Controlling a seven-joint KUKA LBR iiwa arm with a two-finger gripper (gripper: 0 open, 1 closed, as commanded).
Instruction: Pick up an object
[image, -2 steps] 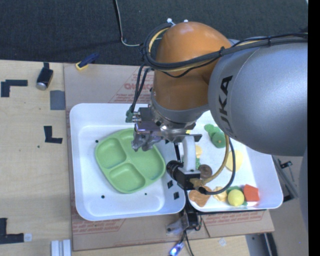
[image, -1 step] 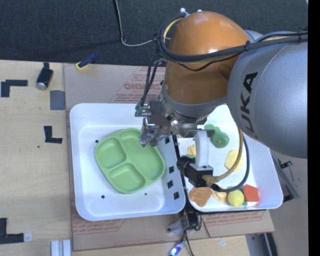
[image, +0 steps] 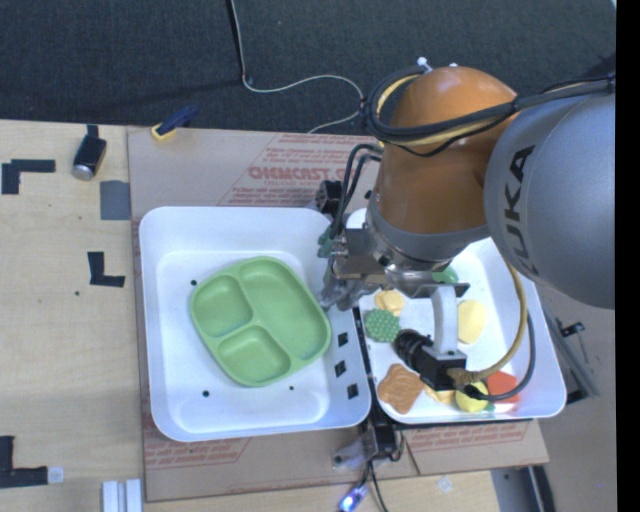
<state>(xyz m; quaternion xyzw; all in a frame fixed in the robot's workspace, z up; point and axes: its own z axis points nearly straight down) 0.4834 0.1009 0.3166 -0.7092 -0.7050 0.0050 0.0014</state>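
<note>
Gripper (image: 338, 280) hung low over the wall shared by the two bins, under the orange wrist. How far open it was: cannot tell, the wrist body masked it. Nothing was seen in its hold.

Closest to it, on the right-bin side: pale yellow piece (image: 390, 300), then green knobbly disc (image: 380, 323) just below that. Farther out in the right bin (image: 503, 268): toast-shaped piece (image: 400, 388), a second yellow piece (image: 470, 320), and yellow-and-red pieces (image: 485, 392) at the far corner.

On its other side, well apart: green divided plate (image: 260, 320), flat in the left bin (image: 180, 250).

Judged step: the approach, with no grasp made yet.

Next move, as judged: shift off the wall towards the disc or the yellow piece, centre over one item, then descend. The crowding there risks catching two items.
</note>
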